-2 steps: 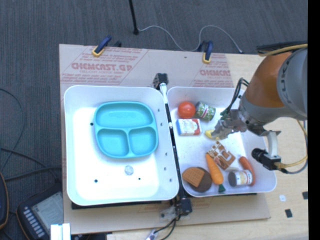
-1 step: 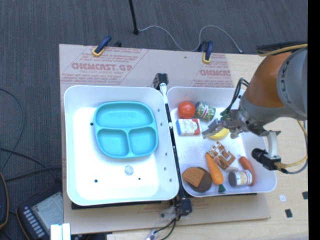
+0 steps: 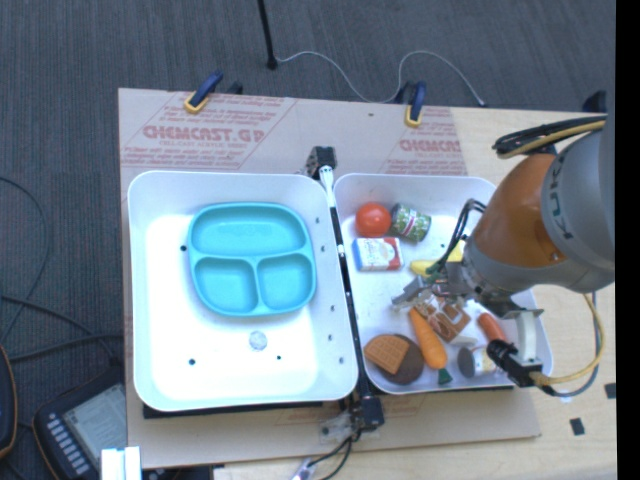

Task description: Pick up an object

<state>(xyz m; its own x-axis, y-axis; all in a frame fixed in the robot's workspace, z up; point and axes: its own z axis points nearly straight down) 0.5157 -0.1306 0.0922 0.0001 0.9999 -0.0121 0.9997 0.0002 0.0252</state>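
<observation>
Glossy white plastic bins (image 3: 150,268), smooth blue plastic tray (image 3: 252,258), matt brown board (image 3: 220,133)

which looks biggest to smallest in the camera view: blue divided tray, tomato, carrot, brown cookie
1. blue divided tray, by far the largest
2. brown cookie
3. carrot, long but thin, so close to the cookie; unsure
4. tomato, smallest

Bright, even overhead light; soft shadows inside the left bin (image 3: 140,268). The picture is slightly soft, with no glare.
</observation>
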